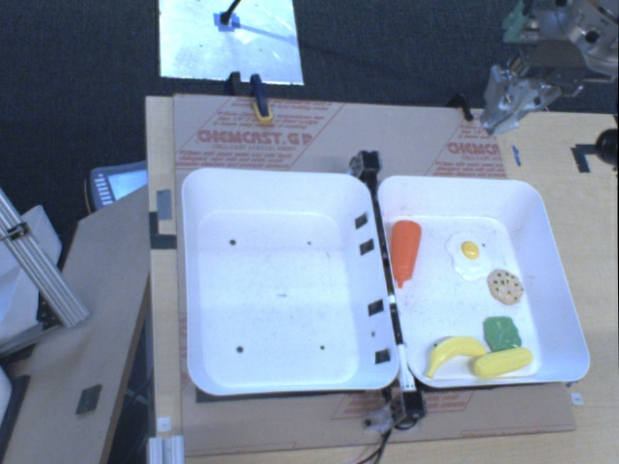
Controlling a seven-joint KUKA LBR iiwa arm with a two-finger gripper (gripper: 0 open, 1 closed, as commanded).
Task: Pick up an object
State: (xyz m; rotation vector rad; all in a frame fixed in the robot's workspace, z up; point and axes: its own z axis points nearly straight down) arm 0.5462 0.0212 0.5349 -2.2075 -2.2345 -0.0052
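The grey metal pincer [503,104] hangs high over the desk, behind the right white plastic bin [556,259]; I cannot tell if it is clenched or released. The toys lie in that bin: an orange carrot [404,249], a fried egg [469,253], a round cookie [505,285], a yellow banana [453,352]

Two white bins sit side by side on the desk [580,191]. The left bin [280,187] shows only its bare floor. The right bin [542,211] holds a carrot [404,250] at 9 o'clock, a fried egg [469,254] near centre, a cookie [505,285] just at its 4 o'clock, a green piece [501,332] below, and a banana [453,352] touching a yellow piece [503,361] at 6 o'clock. The gripper [503,114] hangs beyond the right bin's far rim at 12 o'clock.
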